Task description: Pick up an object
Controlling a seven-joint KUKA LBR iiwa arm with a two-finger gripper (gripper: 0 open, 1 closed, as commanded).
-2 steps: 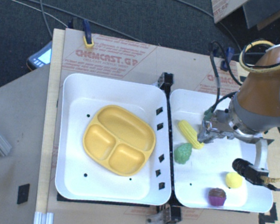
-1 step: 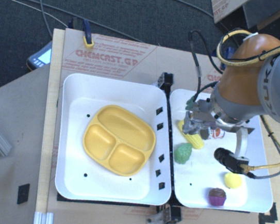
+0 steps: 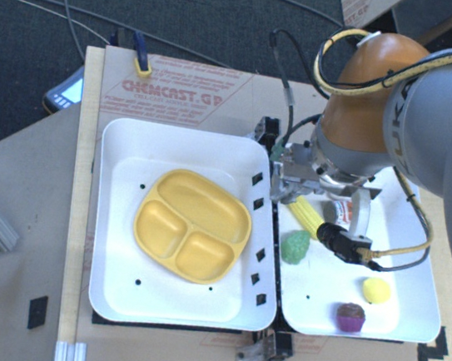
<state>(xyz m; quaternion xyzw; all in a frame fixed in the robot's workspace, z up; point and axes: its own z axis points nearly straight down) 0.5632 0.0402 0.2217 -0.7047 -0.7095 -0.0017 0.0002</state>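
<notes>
Seemingly under hand [image 3: 324, 200] — yellow corn [image 3: 306, 218]

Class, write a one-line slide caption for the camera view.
Arm's tool above right bin holding toy foods; yellow divided plate in left bin.

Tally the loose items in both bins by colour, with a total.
Yellow: 3, the divided plate, the corn cob, the small yellow piece
Green: 1, the green item
Purple: 1, the purple item
Total: 5
</notes>
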